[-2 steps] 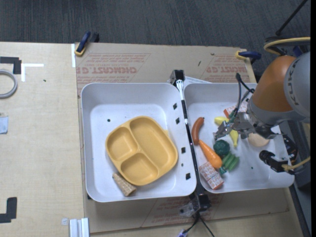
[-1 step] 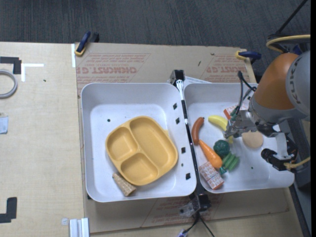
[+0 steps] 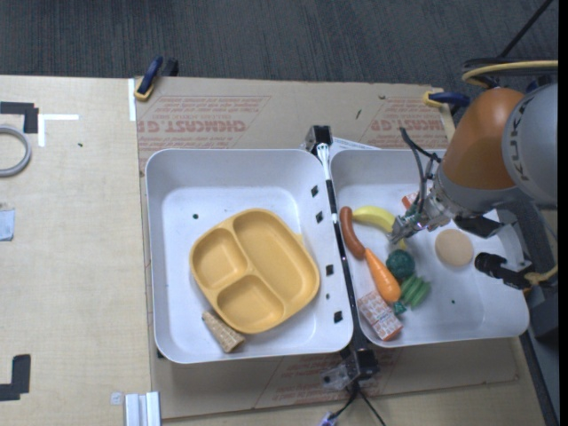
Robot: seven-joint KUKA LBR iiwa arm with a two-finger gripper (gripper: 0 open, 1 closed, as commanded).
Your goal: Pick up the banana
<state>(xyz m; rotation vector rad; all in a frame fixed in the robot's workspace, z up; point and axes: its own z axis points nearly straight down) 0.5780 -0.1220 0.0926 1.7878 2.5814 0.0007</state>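
The yellow banana [image 3: 373, 218] lies in the right bin [image 3: 479, 313], near its left wall, with its left end beside a red-brown sausage [image 3: 351, 232]. My gripper [image 3: 405, 227] is low in that bin, right at the banana's right end and just above a dark green broccoli [image 3: 400, 263]. The wrist and the arm's orange band [image 3: 484, 140] rise behind it to the right. The banana's right tip is partly hidden by the gripper.
Also in the right bin are an orange carrot [image 3: 383, 276], a leafy green piece [image 3: 414, 293], a beige egg [image 3: 455, 248] and a striped wafer [image 3: 380, 316]. The left bin [image 3: 177, 202] holds a yellow divided plate [image 3: 256, 271] and a brown bread piece [image 3: 222, 332].
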